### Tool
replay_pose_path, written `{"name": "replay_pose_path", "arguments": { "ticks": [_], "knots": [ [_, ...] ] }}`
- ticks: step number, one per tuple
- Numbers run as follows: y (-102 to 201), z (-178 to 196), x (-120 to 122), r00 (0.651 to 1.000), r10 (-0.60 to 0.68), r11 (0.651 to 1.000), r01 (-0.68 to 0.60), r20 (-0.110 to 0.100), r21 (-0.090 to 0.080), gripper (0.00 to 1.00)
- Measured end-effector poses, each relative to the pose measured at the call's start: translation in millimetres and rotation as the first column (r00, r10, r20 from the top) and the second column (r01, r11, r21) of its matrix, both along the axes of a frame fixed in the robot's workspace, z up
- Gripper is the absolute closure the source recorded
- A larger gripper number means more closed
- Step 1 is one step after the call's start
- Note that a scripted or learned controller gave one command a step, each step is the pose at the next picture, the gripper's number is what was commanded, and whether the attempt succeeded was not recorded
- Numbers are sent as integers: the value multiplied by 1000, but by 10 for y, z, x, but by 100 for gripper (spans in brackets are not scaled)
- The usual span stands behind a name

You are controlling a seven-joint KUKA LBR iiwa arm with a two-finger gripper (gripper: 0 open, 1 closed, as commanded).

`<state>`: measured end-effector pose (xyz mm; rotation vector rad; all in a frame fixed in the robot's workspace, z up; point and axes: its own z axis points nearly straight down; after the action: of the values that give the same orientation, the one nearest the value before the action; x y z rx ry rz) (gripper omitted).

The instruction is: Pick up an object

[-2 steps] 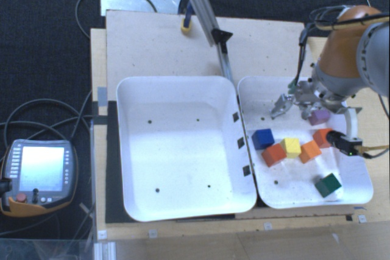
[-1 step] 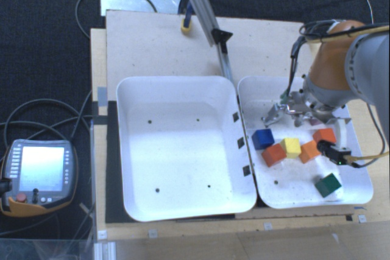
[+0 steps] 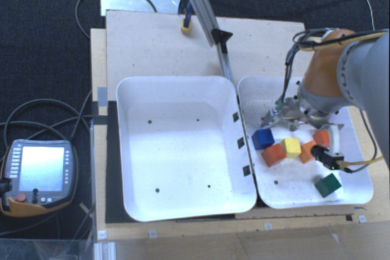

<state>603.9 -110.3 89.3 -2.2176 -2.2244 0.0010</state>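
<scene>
Several small blocks lie in the right bin (image 3: 292, 195): a blue cube (image 3: 263, 138), an orange-red cube (image 3: 273, 154), a yellow cube (image 3: 292, 147), an orange block (image 3: 306, 151), another orange-red block (image 3: 321, 137) and a green cube (image 3: 328, 184) nearer the front. My gripper (image 3: 286, 117) hangs low over the back of this bin, just behind the blue and yellow cubes. Its metal parts are small and blurred, and no block shows between them.
The left bin (image 3: 183, 146) sits beside the right one, their rims touching in the middle. A slanted metal pole (image 3: 201, 0) crosses the board behind the bins. A teach pendant (image 3: 36, 176) lies on the floor at far left.
</scene>
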Motion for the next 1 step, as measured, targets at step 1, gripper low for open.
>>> {"name": "replay_pose_path", "arguments": {
  "ticks": [1],
  "knots": [
    [-4,128,15,1000,2,1000,-2,5,0,100]
  ]
}}
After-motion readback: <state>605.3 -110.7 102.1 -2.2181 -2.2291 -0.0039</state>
